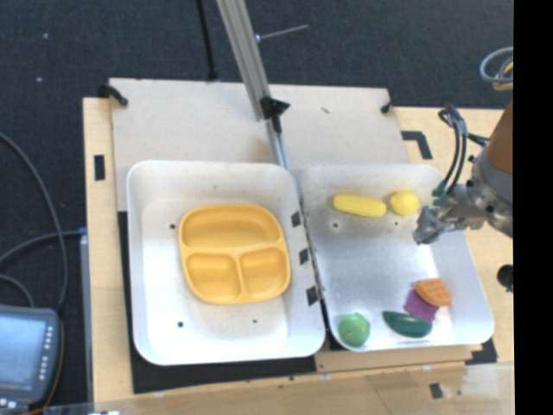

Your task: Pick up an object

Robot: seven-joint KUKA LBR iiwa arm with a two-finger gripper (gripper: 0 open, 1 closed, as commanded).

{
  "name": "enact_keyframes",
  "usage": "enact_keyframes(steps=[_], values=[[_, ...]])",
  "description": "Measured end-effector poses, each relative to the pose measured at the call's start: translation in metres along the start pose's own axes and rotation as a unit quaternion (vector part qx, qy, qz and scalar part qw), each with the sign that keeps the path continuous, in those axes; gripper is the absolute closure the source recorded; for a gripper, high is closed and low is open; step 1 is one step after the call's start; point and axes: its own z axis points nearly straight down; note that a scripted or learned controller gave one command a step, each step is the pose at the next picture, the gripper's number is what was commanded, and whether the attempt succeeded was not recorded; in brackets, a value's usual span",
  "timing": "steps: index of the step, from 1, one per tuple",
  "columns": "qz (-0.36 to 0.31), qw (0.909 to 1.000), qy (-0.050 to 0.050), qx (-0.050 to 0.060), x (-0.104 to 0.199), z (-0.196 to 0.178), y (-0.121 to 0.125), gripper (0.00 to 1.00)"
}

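Note:
The right bin (371, 266) holds several toy foods. A yellow corn cob (359, 205) and a yellow lemon (403, 203) lie near its far edge. An orange piece (433, 292) rests on a purple piece (420, 305) at the near right, with a dark green vegetable (406, 323) and a light green round fruit (353, 328) along the near edge. My gripper (427, 230) hangs over the bin's right side, just right of and slightly nearer than the lemon, with nothing seen between its fingers.
The left bin (155, 232) bears a yellow divided tray (233, 253). A slanted metal rail (246, 50) runs from the top to the gap between the bins. The bare middle of the right bin lies between the foods.

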Motion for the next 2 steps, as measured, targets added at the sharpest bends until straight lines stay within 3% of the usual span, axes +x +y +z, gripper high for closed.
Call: enact_keyframes(steps=[2], values=[[0.000, 1.0000, 0.001, 0.001, 0.087, 0.010, 0.013, 1.00]])
